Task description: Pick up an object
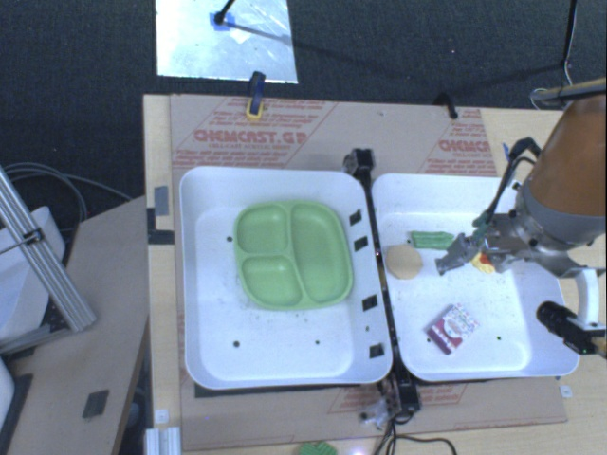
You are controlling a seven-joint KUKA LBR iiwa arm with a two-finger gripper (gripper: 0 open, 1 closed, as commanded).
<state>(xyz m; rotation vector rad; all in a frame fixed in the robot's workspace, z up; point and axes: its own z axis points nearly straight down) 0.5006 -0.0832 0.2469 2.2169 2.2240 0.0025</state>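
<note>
Seen from above, two shallow white bins are sitting side by side on the bench (313, 121), their inner rims meeting along a line of black clips. The grey arm with its orange band is reaching in from the right edge, and its pincer (453, 257) is hovering low over the right bin (503, 354), near that bin's middle; whether its fingers are open or shut cannot be told from this angle. Nothing is showing between them. Open floor is lying toward the right bin's near edge. A small red-and-white packet (451, 328) is lying flat and tilted near the bin's near edge, apart from the pincer. A round tan disc (405, 261) is resting close to the bin's left rim, and a green oblong piece (432, 240) is lying just beyond it. A small yellow item (486, 262) is partly hidden under the wrist. The left bin (213, 349) is holding a light green divided plate (292, 255) at its middle.
</note>
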